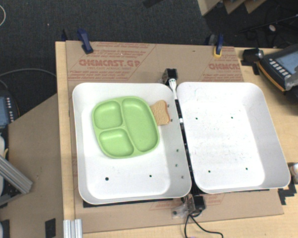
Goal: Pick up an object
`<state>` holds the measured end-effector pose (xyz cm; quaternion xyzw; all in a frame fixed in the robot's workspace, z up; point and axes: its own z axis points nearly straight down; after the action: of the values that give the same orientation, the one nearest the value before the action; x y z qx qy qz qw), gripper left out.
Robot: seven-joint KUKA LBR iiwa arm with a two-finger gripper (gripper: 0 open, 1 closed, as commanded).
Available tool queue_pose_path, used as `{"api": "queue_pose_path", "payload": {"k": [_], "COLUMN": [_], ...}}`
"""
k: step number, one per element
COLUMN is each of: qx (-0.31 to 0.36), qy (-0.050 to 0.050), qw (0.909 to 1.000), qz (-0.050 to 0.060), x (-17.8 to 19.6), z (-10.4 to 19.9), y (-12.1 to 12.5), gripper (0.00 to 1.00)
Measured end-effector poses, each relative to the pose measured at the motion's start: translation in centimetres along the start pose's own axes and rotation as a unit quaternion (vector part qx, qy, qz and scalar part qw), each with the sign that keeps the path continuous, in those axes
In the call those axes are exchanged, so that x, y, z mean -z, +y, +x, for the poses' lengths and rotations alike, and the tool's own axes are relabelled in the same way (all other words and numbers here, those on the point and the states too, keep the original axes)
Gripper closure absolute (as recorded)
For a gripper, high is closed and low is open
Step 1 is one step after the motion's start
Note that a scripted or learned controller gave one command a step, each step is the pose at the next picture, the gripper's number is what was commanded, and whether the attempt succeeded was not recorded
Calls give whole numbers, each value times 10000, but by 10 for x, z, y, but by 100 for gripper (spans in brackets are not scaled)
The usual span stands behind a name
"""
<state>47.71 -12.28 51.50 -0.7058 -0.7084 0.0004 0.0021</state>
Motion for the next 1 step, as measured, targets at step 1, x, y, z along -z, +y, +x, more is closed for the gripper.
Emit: {"api": "queue_pose_path", "payload": {"k": [1], "qx": [61], "qy": [0], "qw": [10000], "qz": [-49], "x": [21], "z": [135], "y": [3], "gripper": [0]}}
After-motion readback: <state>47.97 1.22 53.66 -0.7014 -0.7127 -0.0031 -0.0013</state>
